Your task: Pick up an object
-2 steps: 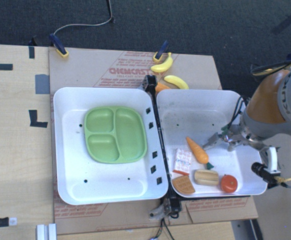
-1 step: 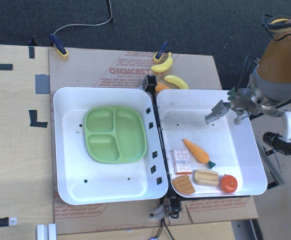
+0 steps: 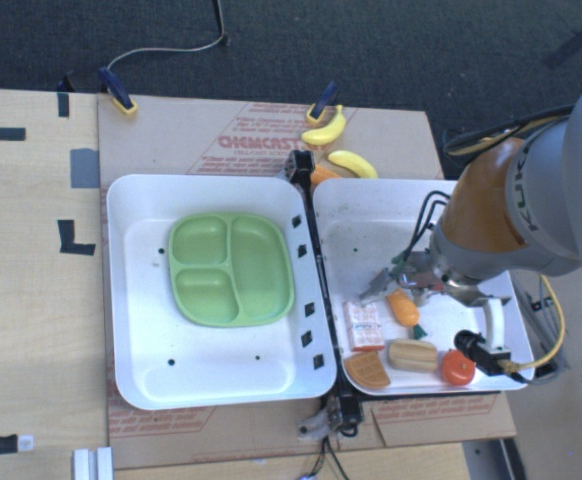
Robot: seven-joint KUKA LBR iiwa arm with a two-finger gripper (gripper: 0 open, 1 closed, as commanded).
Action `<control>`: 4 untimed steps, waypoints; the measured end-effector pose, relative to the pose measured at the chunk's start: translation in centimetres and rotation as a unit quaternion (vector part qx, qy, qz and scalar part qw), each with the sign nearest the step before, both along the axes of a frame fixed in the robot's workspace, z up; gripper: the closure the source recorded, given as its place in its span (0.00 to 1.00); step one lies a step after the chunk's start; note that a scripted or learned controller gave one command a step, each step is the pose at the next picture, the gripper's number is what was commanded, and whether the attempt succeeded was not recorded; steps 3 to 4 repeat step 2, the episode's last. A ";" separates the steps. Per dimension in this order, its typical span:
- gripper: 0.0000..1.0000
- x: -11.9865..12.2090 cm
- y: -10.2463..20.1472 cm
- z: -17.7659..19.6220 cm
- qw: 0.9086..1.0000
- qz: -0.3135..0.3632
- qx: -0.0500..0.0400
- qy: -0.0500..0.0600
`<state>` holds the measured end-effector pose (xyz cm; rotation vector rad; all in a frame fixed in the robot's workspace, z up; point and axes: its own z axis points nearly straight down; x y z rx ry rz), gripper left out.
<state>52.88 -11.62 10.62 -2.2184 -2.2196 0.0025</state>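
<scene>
My gripper [image 3: 396,286] is low in the right bin [image 3: 371,208], near its middle, and stands open. An orange toy carrot [image 3: 404,309] lies just below the fingertips, touching or nearly touching them, but nothing sits between the fingers. A white and red packet [image 3: 364,325] lies left of the carrot. Along the bin's front edge lie a tan bread roll [image 3: 412,354], an orange-brown biscuit [image 3: 368,370] and a red tomato [image 3: 458,368].
The left bin [image 3: 136,268] holds a green divided plate [image 3: 231,269]. Two yellow bananas [image 3: 336,143] lie on the cardboard behind the right bin. A black cable [image 3: 426,218] loops from the wrist over the right bin. The arm's orange band [image 3: 486,193] hangs over the bin's right side.
</scene>
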 end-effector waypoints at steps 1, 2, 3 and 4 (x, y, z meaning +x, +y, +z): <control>1.00 0.0 0.0 1.0 1.000 0.000 0.000 0.000; 1.00 3.9 6.0 7.8 1.000 0.001 -0.001 -0.002; 1.00 3.9 6.0 7.8 1.000 0.001 -0.001 -0.002; 1.00 3.9 6.0 7.8 1.000 0.001 -0.001 -0.002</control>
